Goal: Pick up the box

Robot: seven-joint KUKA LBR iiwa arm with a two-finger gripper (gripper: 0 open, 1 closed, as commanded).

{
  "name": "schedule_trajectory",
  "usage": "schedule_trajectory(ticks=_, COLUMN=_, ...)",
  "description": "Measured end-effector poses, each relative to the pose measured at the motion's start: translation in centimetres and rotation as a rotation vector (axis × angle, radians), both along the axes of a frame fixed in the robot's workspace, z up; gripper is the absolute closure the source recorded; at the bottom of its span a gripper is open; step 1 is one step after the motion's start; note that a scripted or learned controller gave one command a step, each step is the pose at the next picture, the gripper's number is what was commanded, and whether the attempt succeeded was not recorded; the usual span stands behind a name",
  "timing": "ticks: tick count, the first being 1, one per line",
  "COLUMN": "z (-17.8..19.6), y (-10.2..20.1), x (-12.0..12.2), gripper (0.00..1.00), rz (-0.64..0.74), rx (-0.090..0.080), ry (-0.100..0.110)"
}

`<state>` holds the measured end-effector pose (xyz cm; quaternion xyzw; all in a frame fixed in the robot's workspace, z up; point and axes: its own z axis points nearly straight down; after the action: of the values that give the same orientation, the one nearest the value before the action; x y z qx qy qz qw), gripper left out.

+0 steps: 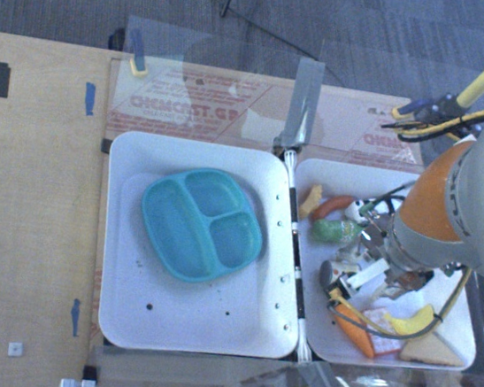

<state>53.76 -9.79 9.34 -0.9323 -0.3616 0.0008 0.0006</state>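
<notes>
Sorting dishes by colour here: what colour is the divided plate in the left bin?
Teal blue. The divided plate shows clearly in the camera view, lying in the left bin.

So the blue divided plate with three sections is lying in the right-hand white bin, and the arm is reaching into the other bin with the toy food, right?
Not quite. The camera view shows the blue three-section plastic plate lying in the left-hand shallow white bin, not the right. The rest holds: the grey arm's gripper is over the right-hand white bin, among the toy food.
</notes>
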Motion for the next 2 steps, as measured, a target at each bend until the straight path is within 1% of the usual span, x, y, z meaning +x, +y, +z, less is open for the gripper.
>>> schedule_trajectory(ticks=1, z=16.2, y=-5.8, x=4.8, gripper=0.0, rz=0.012, rx=-0.001, ry=-0.001)
schedule_trajectory(ticks=2, z=5.4, y=0.2, x=-1.4, gripper=0.0, rz=-0.2, rx=0.001, ry=0.003)
